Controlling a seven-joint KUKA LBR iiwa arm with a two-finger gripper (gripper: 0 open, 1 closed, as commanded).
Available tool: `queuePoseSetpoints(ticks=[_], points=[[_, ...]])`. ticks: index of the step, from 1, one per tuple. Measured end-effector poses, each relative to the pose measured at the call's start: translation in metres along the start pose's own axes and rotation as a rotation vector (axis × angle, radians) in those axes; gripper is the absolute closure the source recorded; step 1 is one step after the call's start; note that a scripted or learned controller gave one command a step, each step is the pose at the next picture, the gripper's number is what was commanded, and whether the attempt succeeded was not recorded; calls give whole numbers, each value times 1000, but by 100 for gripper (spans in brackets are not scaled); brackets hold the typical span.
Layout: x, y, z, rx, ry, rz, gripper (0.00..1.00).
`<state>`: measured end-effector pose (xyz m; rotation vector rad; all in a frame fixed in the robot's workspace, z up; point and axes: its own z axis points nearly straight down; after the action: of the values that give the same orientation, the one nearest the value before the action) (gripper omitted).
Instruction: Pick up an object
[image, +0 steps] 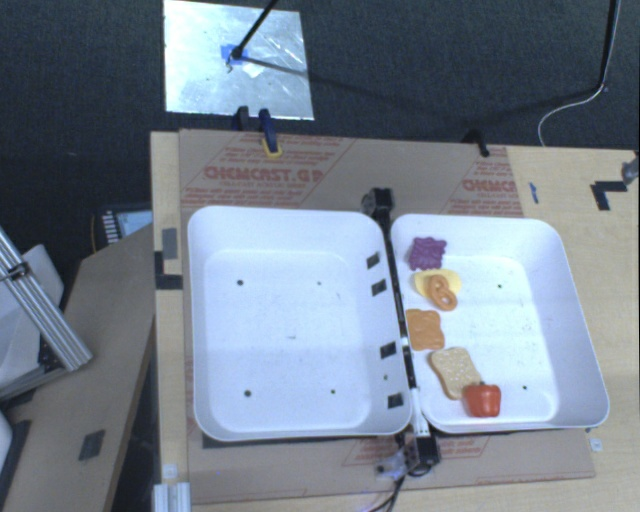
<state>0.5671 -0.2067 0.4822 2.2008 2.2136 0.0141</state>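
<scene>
The right bin (560, 300) holds several toy food pieces lined along its left wall. From back to front they are a purple grape bunch (428, 252), a yellow and orange piece (441, 289), an orange flat piece (425, 329), a tan bread slice (455, 370) and a red pepper (483, 399). The pepper touches the front end of the bread slice.
The left bin (290, 320) sits beside the right one, joined by black clips (385, 290) along the shared wall. Both rest on a cardboard sheet (340, 165). A shiny metal plate (237, 58) lies on the dark floor at the back. An aluminium frame (35, 305) stands at far left.
</scene>
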Motion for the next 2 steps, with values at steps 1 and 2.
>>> queuePoseSetpoints(ticks=[1, 2], points=[[0, 0, -2, 12, 4, -3, 100], [76, -48, -57, 13, 7, 0, 100]])
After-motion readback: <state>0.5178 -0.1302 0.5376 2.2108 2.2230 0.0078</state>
